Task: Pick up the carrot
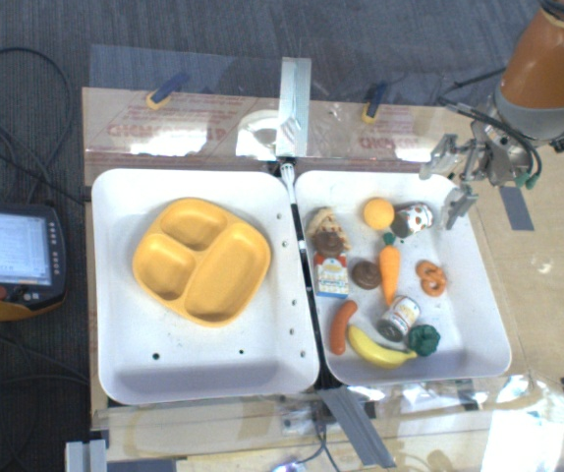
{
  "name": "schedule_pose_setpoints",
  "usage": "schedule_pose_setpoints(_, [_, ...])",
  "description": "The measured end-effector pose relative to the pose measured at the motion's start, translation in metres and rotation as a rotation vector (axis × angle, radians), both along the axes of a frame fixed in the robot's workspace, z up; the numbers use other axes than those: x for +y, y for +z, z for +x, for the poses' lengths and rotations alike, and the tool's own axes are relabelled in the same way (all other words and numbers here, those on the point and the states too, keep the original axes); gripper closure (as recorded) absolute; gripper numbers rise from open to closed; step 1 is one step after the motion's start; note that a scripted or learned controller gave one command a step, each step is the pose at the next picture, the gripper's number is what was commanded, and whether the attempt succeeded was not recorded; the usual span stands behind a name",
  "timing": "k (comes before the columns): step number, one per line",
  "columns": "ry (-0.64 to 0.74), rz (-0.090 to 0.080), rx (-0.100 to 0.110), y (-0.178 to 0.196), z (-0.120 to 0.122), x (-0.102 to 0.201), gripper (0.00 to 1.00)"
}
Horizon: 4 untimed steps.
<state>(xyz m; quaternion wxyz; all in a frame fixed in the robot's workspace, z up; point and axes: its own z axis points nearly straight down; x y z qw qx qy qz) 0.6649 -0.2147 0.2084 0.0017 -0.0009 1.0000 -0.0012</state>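
Above the far right corner of the right bin (493, 303) hangs the grey arm, its orange band (540, 62) at the top right of the view and its wrist angled down and to the left. The gripper (456, 180) sits over the bin's rim there, its two fingers spread apart with nothing between them; one finger (456, 207) points down toward the bin floor, the other (437, 157) lies further back.

Well apart from the gripper, the carrot (389, 271) lies near the middle of the right bin, its green top toward the far side and its tip toward the near side. Just to its left is a chocolate doughnut (366, 275), and to its right a small pretzel (431, 277). Further back lie a yellow lemon (or a similar round fruit) (378, 213) and a dark item with a white face (412, 219) that is too small to name. Along the bin's left wall are a brown pastry-like item (327, 232) and a small carton (332, 276). At the near side lie a sausage (340, 326), a banana (378, 347), a tin can (398, 319) on its side, and a piece of broccoli (423, 338) touching the banana's end.

The left bin (125, 362) holds a yellow divided plate (201, 260) with three compartments, set toward its middle.
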Motion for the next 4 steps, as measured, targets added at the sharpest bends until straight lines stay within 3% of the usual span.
schedule_pose_setpoints(1, [-0.010,-0.001,-0.003,-0.115,-0.042,0.026,0.00])
schedule_pose_setpoints(2, [-0.237,0.002,-0.014,-0.117,-0.101,0.092,0.00])
schedule_pose_setpoints(3, [-0.594,0.004,-0.011,-0.117,-0.066,0.094,0.00])
schedule_pose_setpoints(4, [-1.027,0.000,-0.021,-0.117,-0.088,0.093,0.00])
